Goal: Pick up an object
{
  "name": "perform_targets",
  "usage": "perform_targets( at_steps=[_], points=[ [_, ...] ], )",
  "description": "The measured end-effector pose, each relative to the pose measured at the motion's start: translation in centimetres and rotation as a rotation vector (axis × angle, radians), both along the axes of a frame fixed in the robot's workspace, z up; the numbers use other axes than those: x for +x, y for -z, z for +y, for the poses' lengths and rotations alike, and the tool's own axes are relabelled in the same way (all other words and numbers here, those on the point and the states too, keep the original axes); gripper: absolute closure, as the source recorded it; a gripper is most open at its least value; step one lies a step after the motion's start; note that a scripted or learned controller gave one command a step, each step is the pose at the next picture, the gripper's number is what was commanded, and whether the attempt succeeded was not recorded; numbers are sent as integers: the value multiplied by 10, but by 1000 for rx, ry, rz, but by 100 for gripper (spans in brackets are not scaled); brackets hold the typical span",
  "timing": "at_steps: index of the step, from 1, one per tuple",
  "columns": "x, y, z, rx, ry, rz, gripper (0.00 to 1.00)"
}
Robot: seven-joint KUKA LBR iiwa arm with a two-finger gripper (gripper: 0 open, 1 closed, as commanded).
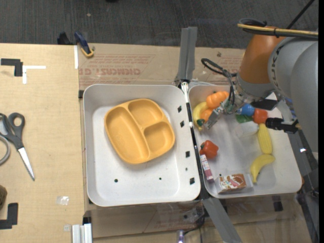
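Dark carpet is seen along the top of the frame, above a wooden bench [40, 151] bearing two white bins. The left bin [96, 186] is occupied by an orange divided plate [139, 130]. The grey arm [283, 65] enters from the upper right, and its gripper [218, 114] is lowered into the right bin [283, 181]; whether it is wide or narrow cannot be told. It is crowded by an orange toy [217, 98], two bananas [264, 138], a red pepper [208, 148] and a small carton [233, 182]. Scissors [17, 140] lie at far left.
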State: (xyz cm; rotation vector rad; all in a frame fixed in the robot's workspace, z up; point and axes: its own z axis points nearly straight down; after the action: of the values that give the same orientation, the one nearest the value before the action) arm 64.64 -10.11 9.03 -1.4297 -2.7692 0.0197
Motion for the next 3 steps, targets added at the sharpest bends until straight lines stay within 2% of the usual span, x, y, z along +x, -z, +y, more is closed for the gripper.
perform_targets(
  at_steps=[1,2,3],
  points=[
    [6,-1,-7,-14,321,-1,0],
    [6,-1,-9,-16,364,-3,0],
    [9,-11,-7,-15,363,-16,100]
  ],
)
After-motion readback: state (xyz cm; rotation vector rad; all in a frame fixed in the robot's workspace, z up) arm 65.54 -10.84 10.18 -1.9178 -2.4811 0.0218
